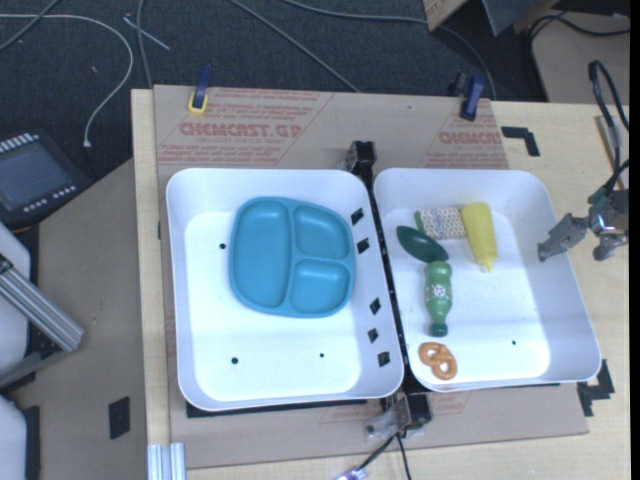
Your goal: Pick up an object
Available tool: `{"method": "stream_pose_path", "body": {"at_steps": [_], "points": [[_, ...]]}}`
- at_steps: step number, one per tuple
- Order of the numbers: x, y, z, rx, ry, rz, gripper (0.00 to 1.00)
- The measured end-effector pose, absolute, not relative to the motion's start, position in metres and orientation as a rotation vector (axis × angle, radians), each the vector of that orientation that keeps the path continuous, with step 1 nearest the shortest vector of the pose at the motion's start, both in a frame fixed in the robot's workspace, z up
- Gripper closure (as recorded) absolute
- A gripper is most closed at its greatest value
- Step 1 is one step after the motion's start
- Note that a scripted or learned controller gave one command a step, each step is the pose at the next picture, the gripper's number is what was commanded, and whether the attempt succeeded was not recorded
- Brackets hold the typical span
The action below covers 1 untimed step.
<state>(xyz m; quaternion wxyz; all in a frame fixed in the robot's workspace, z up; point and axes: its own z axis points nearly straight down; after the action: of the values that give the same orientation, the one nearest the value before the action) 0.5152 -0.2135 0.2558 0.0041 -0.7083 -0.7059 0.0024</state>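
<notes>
A: What's in the left bin [200, 368]?
B: A blue divided plate [292, 256].
A: The right bin [560, 298]?
B: Green leaf [418, 243], green bottle [438, 296], pretzel [438, 360], yellow bottle [480, 232].
A: The gripper [580, 236]?
B: At the right edge, partly cut off, fingers spread, gripping nothing.

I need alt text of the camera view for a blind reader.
The hand sits at the right bin's right rim, holding nothing. That bin holds a yellow bottle, a green bottle and a pretzel; the left bin holds a blue divided plate.
</notes>
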Motion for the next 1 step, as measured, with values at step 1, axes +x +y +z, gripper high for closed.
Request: {"method": "stream_pose_path", "body": {"at_steps": [1], "points": [[0.5175,-0.2131,0.2612,-2.222,-2.223,-0.001,0.00]]}}
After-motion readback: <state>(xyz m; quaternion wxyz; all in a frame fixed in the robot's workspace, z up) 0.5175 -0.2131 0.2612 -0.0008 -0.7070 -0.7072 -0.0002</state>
